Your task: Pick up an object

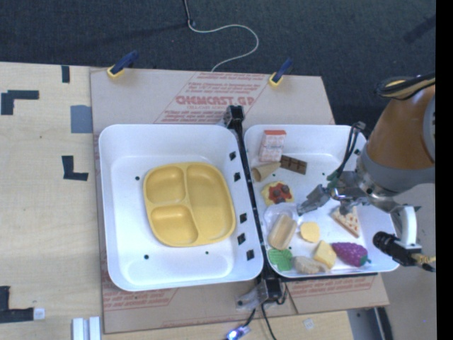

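Note:
The right bin [320, 137] holds several toy foods: a pink and white box [272, 146], a brown chocolate bar [292, 164], a tan cone [263, 171], a red and yellow piece [278, 193], a bread roll [282, 231], a yellow disc [309, 231], a cheese cube [324, 254], a purple fruit [350, 253], a green piece [280, 260] and a pale wedge [347, 223]. My gripper [327, 207] hangs low over the bin's right middle, open, with nothing between its fingers. One finger [310, 203] points left toward the disc; the wedge lies just below the other.
The left bin [120, 190] holds a yellow divided plate [189, 204]. A black divider [244, 183] runs between the bins. The arm's grey and orange body [400, 144] covers the right bin's right wall. Cardboard lies under both bins.

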### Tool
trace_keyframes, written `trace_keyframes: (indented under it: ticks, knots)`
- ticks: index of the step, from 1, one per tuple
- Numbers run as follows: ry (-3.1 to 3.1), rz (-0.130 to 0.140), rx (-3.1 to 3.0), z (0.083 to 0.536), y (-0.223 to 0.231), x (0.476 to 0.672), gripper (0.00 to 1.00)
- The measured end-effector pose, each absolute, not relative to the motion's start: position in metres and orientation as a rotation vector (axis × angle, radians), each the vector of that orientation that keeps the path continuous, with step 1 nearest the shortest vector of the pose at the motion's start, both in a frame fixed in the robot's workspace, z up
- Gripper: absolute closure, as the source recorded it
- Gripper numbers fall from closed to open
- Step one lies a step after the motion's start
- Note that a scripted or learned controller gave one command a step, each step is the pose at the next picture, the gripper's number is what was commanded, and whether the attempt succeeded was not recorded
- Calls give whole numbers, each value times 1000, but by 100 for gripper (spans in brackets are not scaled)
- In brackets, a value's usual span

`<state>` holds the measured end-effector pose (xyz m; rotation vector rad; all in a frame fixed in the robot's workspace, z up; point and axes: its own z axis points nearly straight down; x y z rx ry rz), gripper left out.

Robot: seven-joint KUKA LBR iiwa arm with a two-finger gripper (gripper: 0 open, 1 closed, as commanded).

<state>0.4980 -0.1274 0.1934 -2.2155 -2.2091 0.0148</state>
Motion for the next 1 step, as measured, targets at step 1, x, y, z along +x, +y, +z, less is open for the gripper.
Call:
trace_keyframes:
  ticks: [1]
  knots:
    - [-2221,3,-2219,200,-127,501,0]
